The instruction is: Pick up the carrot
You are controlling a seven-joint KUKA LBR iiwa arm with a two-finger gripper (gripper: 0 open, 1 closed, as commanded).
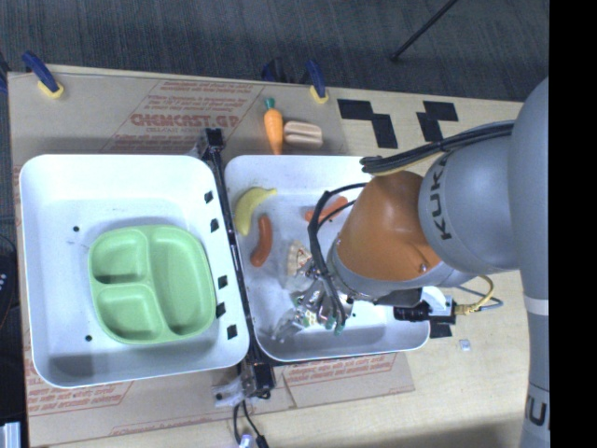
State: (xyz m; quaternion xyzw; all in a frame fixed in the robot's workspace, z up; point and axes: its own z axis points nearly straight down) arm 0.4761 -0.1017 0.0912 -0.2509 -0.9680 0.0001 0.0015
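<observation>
One carrot (272, 129) lies outside both bins.

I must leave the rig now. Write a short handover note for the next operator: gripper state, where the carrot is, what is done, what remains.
Gripper: low in the right bin, near its front wall; nothing seen held.
Carrot: outside the bins, on the bench behind the right bin, beside a small tan block.
Right bin also holds a banana and a sausage.
Left bin holds a green divided tray.
Done: nothing yet.
Left: reach the carrot, grasp it, lift it.
</observation>
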